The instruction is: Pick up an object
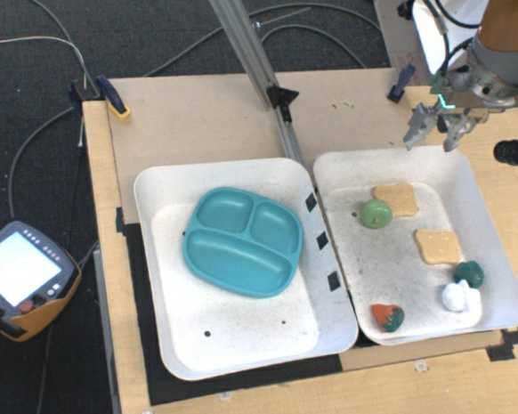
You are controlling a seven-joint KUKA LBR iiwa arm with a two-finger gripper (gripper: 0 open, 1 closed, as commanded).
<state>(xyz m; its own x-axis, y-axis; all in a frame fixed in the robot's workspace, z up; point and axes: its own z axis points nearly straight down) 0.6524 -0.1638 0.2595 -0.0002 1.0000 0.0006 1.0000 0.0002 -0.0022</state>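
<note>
Overhead, two shallow white bins sit side by side on the bench. The left bin [176, 342] holds a teal divided plate [243, 241] lying flat near its middle. The right bin [488, 228] holds six small objects: a green apple [376, 214] touching a tan toast slice [396, 199] at the far end; a second toast slice [439, 246] toward the right; a dark green piece [468, 274] just beside a white piece [456, 298] at the near right; and a red-and-green strawberry [388, 316] at the near edge. The gripper [438, 136] hangs beyond the right bin's far rim, fingers spread apart with nothing between them, well apart from every object.
</note>
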